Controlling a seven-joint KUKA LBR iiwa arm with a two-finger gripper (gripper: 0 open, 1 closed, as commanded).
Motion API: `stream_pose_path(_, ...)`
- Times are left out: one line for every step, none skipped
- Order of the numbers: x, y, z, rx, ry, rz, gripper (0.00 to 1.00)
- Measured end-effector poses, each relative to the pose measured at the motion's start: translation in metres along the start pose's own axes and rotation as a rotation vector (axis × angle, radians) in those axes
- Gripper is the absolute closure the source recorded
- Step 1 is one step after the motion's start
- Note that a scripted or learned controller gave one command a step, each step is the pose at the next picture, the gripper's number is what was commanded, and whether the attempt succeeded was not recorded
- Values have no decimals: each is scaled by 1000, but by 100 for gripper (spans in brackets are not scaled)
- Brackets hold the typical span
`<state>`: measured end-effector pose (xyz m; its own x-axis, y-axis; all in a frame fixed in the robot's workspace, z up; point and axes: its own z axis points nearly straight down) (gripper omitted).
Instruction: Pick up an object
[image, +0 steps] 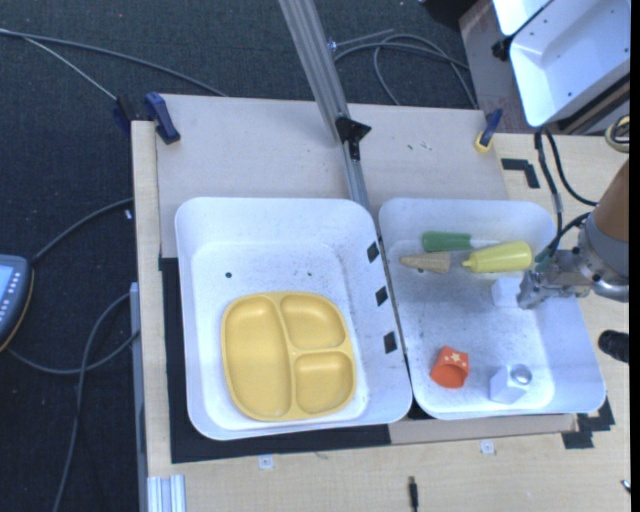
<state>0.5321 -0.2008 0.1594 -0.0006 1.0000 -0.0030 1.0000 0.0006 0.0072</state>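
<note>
Gripper (530, 290) low at the right bin's (570, 345) far edge, beside the yellow tool.

The jaws' state can't be told from here. Nearest target, I'd judge: a yellow-handled tool (497, 258) with a tan tip, lying flat beside a green-handled one (446, 241). The risk: it's rounded and glossy-looking, close against its neighbour, so a slightly off pinch could roll it away. Orange cup (450, 367) sits well apart.

The gripper (528, 292) hangs in the right bin (570, 345), just right of the yellow tool (497, 258), with the orange cup (450, 367) below-left.
</note>
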Motion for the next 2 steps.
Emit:
stream_pose_path(3, 1, -44, 1, 1, -1, 100)
stream_pose_path(1, 4, -88, 2, 1, -1, 100)
